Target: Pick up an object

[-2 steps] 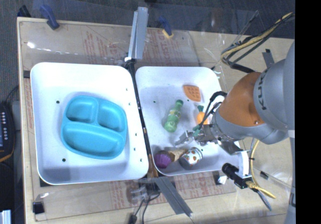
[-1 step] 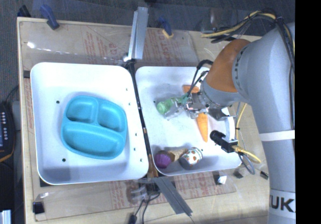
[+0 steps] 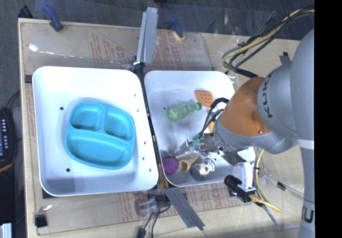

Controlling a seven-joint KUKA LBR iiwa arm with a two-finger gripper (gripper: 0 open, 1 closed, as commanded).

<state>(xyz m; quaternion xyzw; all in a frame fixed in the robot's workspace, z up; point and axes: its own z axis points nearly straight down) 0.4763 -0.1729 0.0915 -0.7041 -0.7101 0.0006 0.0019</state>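
My gripper reaches down into the right bin, low over its near half. Just below it lie a purple round object, a small tan piece and a shiny silver, rounded object. The gripper's tip hangs just above the tan piece, and whether it touches anything is unclear. A green bottle lies on its side in the middle of the bin, up and left of the gripper. An orange flat item rests beyond the bottle, toward the far wall. I see nothing lifted.
The left bin holds a blue divided tray. A metal bar stands at the far joint between the bins. Yellow and black cables loop above the arm at the right. Clamps sit along the bench's far edge.
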